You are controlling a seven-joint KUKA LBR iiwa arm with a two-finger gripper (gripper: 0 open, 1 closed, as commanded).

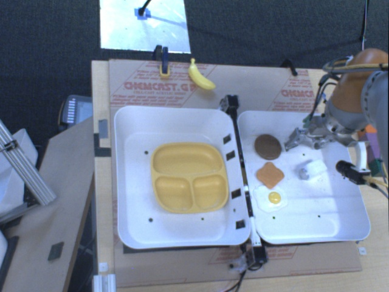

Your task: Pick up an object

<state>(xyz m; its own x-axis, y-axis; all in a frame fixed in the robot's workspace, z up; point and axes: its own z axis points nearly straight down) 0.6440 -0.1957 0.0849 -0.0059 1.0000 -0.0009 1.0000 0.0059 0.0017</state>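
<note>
Gripper (302, 137) over right bin (340, 227), grip state unclear, maybe empty. Drop straight onto brown disc (267, 146), center fingers, avoid egg (271, 198).

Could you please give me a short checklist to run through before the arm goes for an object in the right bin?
1. Targets in right bin: brown disc, orange piece, fried egg, small grey item: ok.
2. Gripper above the right bin, beside the disc: ok.
3. Gripper free of any object: ok, nothing between the fingers.
4. Finger opening: cannot tell.
5. Spacing: orange piece and egg lie close together: not ok for a clean pick; disc and grey item stand apart: ok.
6. Yellow tray in left bin, out of the way: ok.
</note>
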